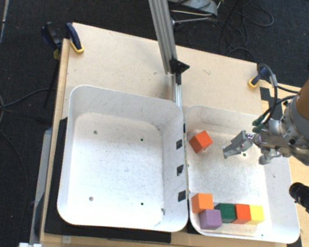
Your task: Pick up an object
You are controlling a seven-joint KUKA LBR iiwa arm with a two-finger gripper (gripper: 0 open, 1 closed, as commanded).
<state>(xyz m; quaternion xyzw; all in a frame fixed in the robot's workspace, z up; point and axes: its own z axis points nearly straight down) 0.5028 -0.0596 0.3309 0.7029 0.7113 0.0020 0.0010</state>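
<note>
My gripper (251,150) hangs over the back of the right bin (285,190), its two grey fingers spread apart with nothing between them. An orange cube (201,140) lies to its left, near the divider, apart from the fingers. Along the bin's front edge sits a cluster of blocks: an orange one (202,202), a purple one (210,218), a green one (226,212), a red-orange one (243,213) and a yellow one (256,213).
The left bin (81,136) adjoins the right one. A slanted metal rail (163,24) runs from the top down to the bins' shared edge. Clamps sit at the bench's back corners. The arm's body looms at the right.
</note>
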